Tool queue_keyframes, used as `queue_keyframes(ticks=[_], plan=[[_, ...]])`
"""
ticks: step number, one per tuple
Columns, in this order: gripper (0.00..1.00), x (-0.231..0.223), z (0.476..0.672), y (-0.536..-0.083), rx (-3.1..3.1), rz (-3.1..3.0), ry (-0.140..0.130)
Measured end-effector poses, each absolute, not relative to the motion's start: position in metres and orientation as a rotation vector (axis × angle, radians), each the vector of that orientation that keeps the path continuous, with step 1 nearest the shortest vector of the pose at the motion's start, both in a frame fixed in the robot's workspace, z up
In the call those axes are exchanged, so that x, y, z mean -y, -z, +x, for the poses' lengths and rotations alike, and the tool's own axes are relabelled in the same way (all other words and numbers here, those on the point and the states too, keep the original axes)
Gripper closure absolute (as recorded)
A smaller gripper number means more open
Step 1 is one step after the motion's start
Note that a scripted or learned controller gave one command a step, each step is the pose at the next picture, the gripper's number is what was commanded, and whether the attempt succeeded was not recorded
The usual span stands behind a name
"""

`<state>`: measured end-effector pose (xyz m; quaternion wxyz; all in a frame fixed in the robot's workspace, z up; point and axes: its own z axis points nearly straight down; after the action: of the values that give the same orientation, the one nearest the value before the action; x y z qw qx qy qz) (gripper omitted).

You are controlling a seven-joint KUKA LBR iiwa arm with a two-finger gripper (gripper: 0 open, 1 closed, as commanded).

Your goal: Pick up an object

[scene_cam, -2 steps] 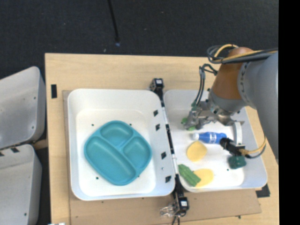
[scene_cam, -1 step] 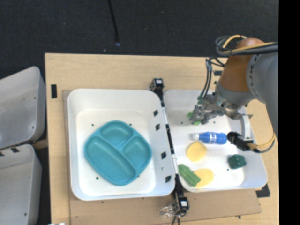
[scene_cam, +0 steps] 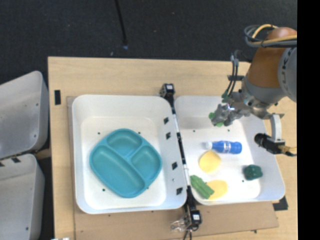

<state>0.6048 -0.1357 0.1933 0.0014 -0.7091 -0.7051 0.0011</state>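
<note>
A: Right bin (scene_cam: pixel 270 191), front edge?
B: Green piece (scene_cam: pixel 201 186) touching a flat yellow one (scene_cam: pixel 218 188); dark green lump (scene_cam: pixel 253 172) to the right.
A: Further back?
B: Yellow round thing (scene_cam: pixel 209 161), blue bottle (scene_cam: pixel 226 147) on its side just behind.
A: Gripper (scene_cam: pixel 223 115)?
B: Over the bin's back part (something small and green at its tip), grip state unreadable.
A: Left bin (scene_cam: pixel 80 134)?
B: Teal divided plate (scene_cam: pixel 126 162).
</note>
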Motion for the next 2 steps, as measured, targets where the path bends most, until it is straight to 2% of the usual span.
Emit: queue_keyframes(ticks=[1,2], plan=[[1.00,0.137,0.606,-0.239,2.224,-2.217,-0.002],[1.00,0.083,0.610,-0.244,2.224,-2.215,-0.004]])
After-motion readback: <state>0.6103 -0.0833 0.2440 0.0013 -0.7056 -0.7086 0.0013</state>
